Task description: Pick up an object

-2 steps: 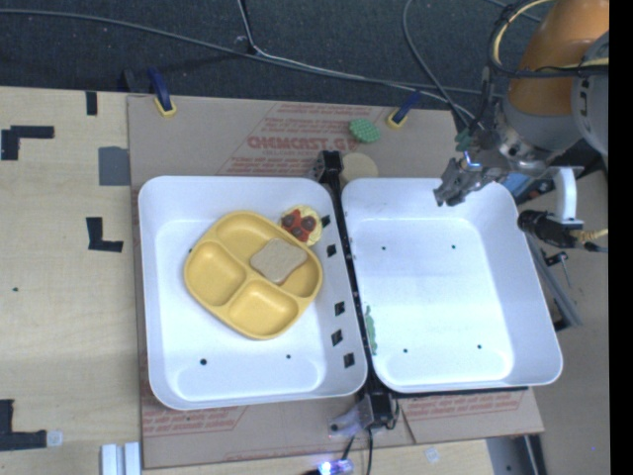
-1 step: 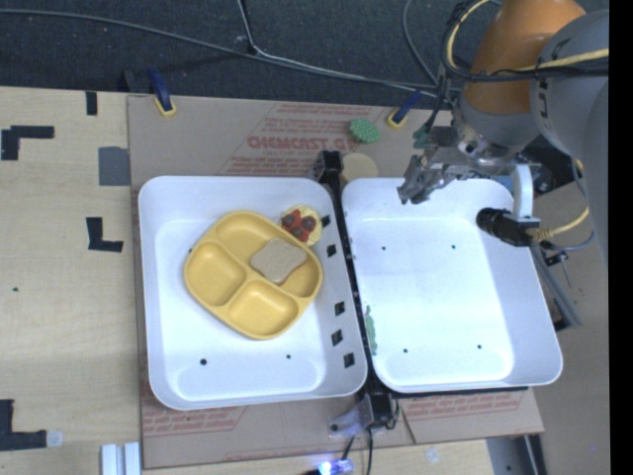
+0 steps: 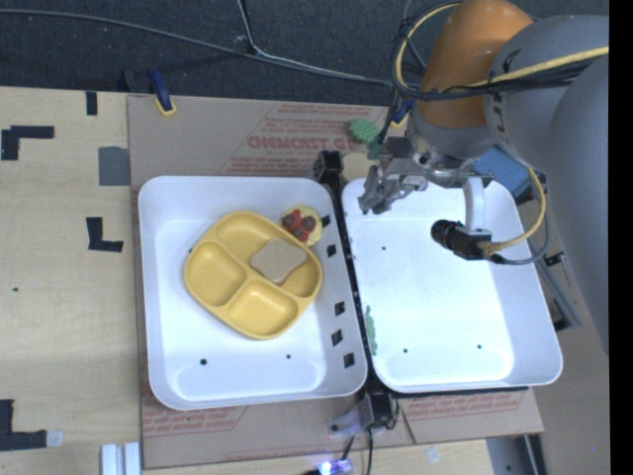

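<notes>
A yellow divided plate (image 3: 224, 276) lies in the left bin (image 3: 168, 364). On it rests a tan bread slice (image 3: 277, 259), and a small red and dark berry cluster (image 3: 302, 224) sits at its upper right rim. My gripper (image 3: 379, 200) hangs over the far left corner of the right bin (image 3: 514, 359), near the divider between the bins. Nothing shows between its fingers. A small green scrap (image 3: 370, 323) lies at the right bin's left wall.
A green object (image 3: 362, 130) lies on the cardboard behind the bins. The arm's orange band (image 3: 473, 52) and grey body fill the upper right. A black cylinder with cables (image 3: 461, 238) hangs over the right bin. Black clips run along the divider.
</notes>
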`<state>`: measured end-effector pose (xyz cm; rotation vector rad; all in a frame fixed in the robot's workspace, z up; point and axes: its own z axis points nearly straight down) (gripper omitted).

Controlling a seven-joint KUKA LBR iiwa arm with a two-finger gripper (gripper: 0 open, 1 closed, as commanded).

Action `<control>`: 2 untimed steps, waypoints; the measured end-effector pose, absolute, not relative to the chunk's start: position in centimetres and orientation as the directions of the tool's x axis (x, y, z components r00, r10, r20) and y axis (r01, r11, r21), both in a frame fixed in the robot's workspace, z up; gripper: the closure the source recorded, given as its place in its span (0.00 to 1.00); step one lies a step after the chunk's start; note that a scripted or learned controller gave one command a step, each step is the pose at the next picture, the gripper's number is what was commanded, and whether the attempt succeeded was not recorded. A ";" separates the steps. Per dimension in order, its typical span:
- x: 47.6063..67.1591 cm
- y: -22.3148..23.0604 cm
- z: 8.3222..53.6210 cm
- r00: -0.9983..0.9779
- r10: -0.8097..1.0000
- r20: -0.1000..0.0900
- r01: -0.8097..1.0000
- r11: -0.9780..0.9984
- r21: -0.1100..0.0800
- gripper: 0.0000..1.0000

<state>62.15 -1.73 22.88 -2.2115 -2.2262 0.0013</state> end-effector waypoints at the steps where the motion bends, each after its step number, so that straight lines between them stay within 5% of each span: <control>1: 61.1 4.5 23.3 -0.008 1.000 0.002 1.000 0.008 -0.002 1.00; 2: 60.6 10.3 23.9 -0.008 1.000 0.001 1.000 0.008 -0.002 1.00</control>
